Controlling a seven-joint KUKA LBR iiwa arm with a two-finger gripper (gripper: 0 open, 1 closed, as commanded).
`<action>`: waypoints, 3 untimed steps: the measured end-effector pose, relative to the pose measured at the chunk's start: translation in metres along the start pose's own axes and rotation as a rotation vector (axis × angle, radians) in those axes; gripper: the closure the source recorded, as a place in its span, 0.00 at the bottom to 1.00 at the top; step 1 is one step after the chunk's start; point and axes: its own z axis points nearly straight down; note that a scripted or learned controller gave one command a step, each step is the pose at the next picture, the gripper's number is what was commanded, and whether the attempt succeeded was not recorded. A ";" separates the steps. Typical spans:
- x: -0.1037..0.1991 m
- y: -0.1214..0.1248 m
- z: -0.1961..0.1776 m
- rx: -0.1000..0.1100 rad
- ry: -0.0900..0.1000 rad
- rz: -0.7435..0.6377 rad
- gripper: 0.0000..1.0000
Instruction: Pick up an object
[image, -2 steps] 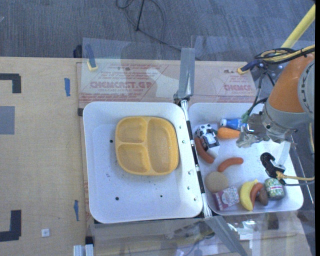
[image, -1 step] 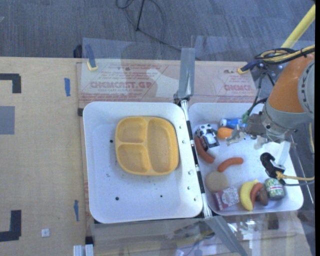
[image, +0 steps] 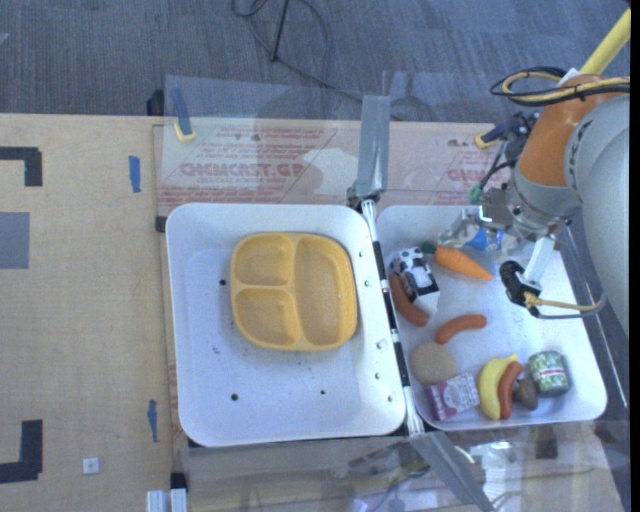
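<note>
Pincer near bin's far edge

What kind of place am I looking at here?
Likely a robot test bench: a grey arm reaches over two white bins, one holding toy food like a carrot, the other a yellow divided plate.

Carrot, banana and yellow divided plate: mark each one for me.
carrot (image: 464, 263), camera view, middle of its orange body
banana (image: 492, 385), camera view, middle of its yellow curve
yellow divided plate (image: 325, 290), camera view, floor of its long right compartment
</note>
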 end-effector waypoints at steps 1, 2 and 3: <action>0.003 0.001 -0.010 0.003 0.000 -0.005 1.00; 0.004 0.001 -0.011 0.002 0.001 -0.005 0.00; -0.038 0.020 0.020 0.020 0.006 -0.174 0.00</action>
